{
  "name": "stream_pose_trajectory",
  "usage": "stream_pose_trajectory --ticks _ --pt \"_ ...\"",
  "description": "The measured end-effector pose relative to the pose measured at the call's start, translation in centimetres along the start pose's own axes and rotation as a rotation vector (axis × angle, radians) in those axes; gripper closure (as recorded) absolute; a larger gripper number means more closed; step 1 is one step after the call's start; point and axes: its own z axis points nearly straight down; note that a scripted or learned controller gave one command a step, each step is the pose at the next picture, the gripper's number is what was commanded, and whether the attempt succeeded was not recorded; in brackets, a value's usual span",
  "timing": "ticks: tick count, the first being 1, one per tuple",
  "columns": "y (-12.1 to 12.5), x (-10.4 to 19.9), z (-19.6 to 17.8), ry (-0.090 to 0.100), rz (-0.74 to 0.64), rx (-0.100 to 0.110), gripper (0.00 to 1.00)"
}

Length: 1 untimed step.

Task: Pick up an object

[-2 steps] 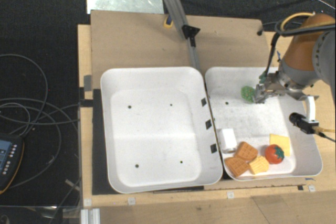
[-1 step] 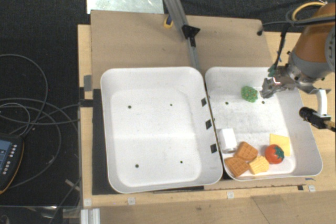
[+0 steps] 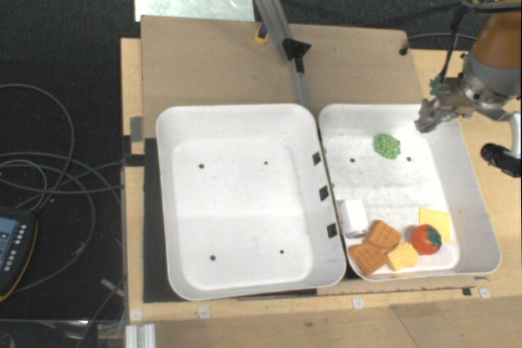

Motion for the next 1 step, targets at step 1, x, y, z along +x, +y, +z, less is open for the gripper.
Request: stream_pose_trajectory --ticks 1 --pt "-0.16 0.84 -5.92 0.0 -0.001 0.0 1.0"
